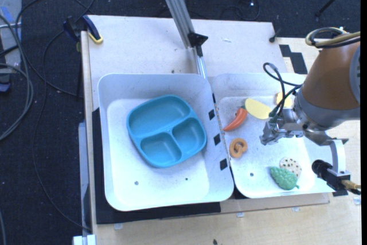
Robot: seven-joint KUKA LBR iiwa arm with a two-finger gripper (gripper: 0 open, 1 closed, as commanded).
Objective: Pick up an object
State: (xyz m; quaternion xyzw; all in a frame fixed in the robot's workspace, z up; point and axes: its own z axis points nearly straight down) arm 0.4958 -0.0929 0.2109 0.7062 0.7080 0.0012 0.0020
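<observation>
the right bin is serving as the landmark here, sitting edge to edge with the left bin on the pale bench. the grey arm, with its orange band showing above the wrist, is reaching over the right bin's right side, and the gripper is hanging over the middle of that bin's floor, pointing down at bare white surface; whether it is spread or pressed together cannot be told, and nothing is showing in its grasp. the small things are all lying inside the right bin: a yellow banana-like piece is resting near its far wall, an orange-red pepper is lying just left of that, close to the wall shared with the left bin, an orange ring is sitting nearer the middle, left of the gripper and apart from it, and toward the near right corner a spotted cookie is touching a green leafy piece. beyond the right bin's left wall, a blue divided plate is lying tilted on the left bin's floor.
</observation>
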